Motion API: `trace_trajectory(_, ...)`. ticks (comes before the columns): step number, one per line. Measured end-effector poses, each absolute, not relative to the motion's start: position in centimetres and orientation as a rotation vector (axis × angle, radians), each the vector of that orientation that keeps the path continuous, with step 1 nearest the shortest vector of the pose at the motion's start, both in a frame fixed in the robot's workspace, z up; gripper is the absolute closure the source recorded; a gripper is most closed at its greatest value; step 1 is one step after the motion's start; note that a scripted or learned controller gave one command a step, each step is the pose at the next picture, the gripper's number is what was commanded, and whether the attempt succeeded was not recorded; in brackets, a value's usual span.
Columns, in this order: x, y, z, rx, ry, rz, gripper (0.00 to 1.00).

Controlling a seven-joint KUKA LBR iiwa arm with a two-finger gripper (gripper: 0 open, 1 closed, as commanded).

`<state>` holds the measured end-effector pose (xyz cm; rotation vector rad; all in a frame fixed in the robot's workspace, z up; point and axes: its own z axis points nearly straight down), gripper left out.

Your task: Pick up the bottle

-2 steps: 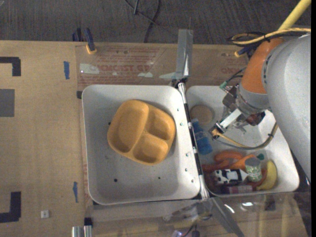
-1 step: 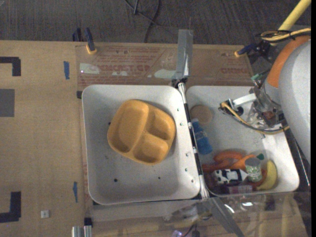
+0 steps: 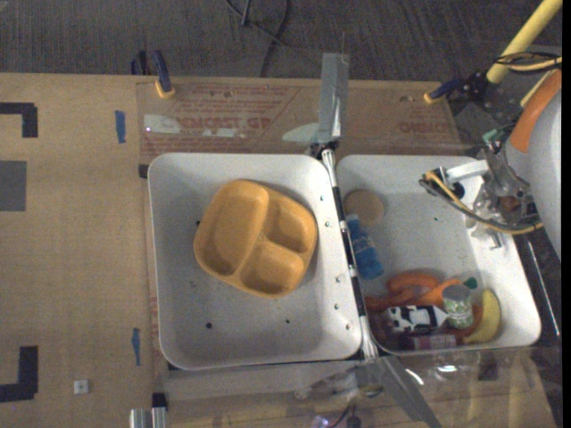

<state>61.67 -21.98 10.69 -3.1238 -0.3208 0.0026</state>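
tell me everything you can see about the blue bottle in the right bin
The blue bottle is small, looks like plastic, with a lighter label band around its middle. It lies on its side on the floor of the right bin, hard against the bin's left wall, running lengthwise along that wall. A round tan disc sits just beyond its upper end, and the pile of orange toys lies just past its lower end. The gripper is well off to its right, apart from it.

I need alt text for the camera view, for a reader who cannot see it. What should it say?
A robot arm's gripper hovers at the right bin's far right edge, away from the small clear bottle standing among toys near the front. A blue object lies by the divider, and the left bin holds a yellow divided tray.
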Motion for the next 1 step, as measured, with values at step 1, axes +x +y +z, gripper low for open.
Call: trace_trajectory(1,61.77,-21.8,10.73,-3.122,-0.323,0.0,0.0)
